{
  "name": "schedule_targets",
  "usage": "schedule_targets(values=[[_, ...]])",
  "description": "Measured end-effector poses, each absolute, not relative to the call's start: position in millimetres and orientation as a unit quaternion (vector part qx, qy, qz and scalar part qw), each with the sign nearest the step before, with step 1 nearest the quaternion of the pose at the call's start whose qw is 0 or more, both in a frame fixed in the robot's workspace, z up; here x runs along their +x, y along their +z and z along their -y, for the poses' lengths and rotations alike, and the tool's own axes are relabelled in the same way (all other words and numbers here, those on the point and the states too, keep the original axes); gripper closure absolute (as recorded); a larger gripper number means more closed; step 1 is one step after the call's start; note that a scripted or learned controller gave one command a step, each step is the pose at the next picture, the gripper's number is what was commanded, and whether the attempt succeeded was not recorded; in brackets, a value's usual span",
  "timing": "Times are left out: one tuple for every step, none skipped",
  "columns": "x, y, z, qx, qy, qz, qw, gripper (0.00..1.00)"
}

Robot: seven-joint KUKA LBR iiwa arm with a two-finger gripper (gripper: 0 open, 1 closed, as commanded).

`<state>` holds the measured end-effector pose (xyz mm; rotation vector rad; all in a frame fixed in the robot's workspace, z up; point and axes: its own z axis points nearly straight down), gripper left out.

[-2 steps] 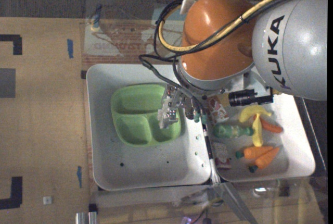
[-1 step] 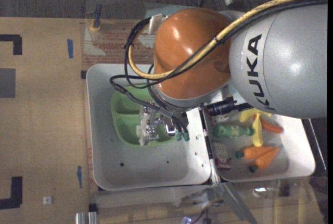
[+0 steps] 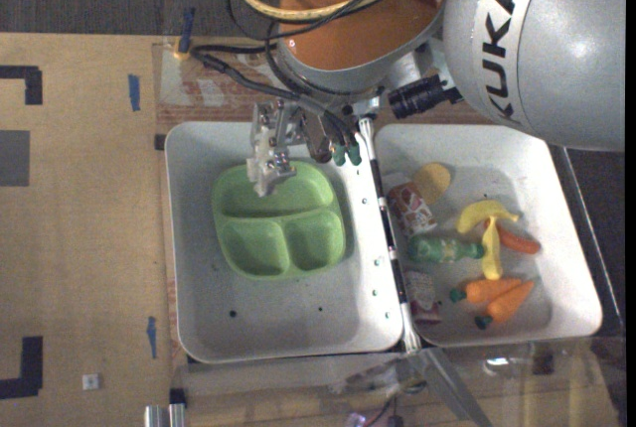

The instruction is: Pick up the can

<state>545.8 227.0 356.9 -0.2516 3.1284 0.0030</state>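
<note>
The can (image 3: 411, 208), red and white, lies on its side in the right bin (image 3: 556, 216), close to that bin's left wall. My gripper (image 3: 271, 160) hangs over the left bin (image 3: 194, 246), above the upper left corner of a green divided plate (image 3: 281, 221). Its fingers stand slightly apart with nothing between them. The can is well to the right of the gripper, across the wall between the bins. The large grey and orange arm covers the top of both bins.
Around the can in the right bin lie a pale round chip-like item (image 3: 433, 178), a banana (image 3: 487, 221), a green bottle (image 3: 443, 248), carrots (image 3: 500, 296) and a red-white packet (image 3: 422, 294). A tan bench (image 3: 79, 216) lies to the left.
</note>
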Motion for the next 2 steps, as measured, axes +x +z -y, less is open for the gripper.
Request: schedule_targets(values=[[494.4, 255.9, -195.5, -0.135, 0.0007, -0.991, 0.000, 1.00], [494.5, 256.0, -195.4, -0.135, 0.0007, -0.991, 0.000, 0.00]])
